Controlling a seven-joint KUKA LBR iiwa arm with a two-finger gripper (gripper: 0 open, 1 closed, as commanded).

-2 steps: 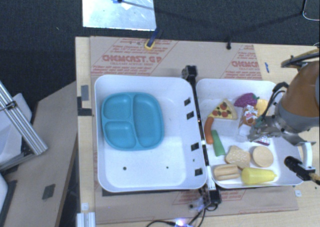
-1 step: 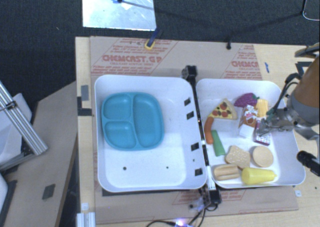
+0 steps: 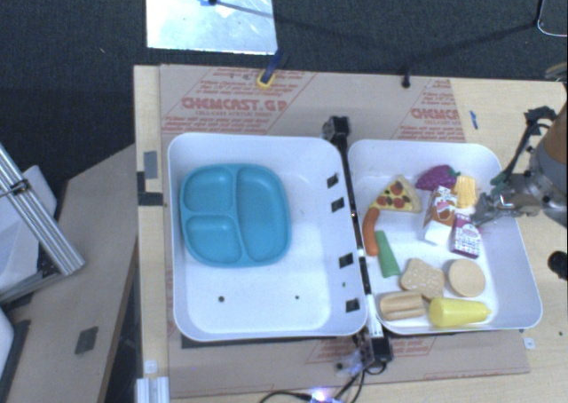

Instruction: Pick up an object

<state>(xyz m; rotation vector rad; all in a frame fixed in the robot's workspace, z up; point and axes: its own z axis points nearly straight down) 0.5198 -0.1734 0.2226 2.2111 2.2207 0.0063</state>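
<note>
Blue divided plate point(image 3: 236, 215) in left bin point(image 3: 257, 321), shiny metal sheet point(image 3: 210, 2) beyond the bench

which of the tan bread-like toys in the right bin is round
The round cracker, right of the squarish toast slice and above the yellow piece.

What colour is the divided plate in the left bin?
Turquoise blue, the divided plate shows plainly in the camera view.

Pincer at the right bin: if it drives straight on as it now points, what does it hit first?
Probably the small red carton just beneath the pincer, with the white carton next along; depth is hard to judge from this slant.
</note>
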